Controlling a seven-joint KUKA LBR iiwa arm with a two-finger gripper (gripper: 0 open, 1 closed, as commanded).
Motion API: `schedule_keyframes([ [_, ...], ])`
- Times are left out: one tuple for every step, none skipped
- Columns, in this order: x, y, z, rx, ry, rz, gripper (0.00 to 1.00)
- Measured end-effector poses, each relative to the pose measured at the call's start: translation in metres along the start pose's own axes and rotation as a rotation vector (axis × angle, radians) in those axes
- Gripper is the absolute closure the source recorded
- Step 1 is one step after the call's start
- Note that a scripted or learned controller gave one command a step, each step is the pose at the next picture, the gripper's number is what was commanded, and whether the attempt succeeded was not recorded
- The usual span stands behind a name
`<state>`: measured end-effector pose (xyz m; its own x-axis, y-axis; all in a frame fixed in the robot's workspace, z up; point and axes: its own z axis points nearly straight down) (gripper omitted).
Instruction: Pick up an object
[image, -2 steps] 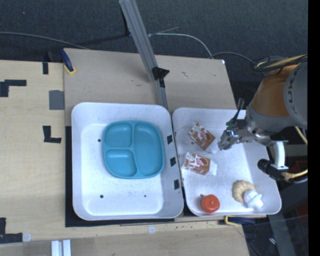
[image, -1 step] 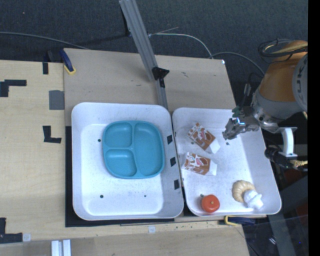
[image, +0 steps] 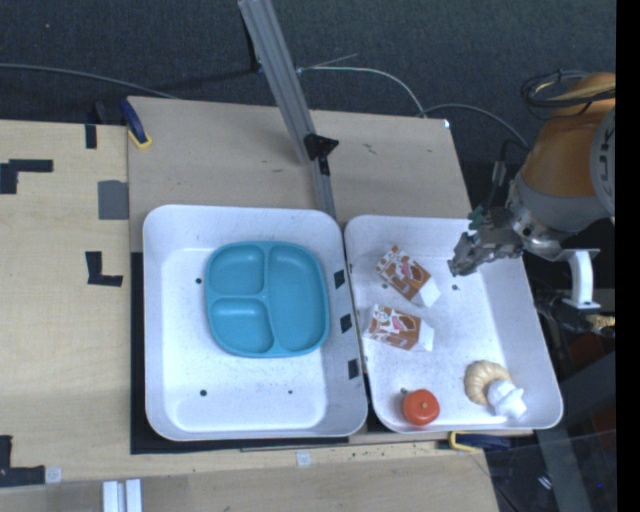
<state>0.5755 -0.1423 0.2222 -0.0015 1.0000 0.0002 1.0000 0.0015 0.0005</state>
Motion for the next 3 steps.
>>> schedule_keyframes([
  [0.059, -0.007, 0.008, 0.003, 0.002, -0.005, 1.00],
  [0.109, -0.025, 0.008, 0.003, 0.001, -0.004, 1.00],
  [0.154, -0.028, -0.001, 0.001, 0.001, -0.005, 1.00],
])
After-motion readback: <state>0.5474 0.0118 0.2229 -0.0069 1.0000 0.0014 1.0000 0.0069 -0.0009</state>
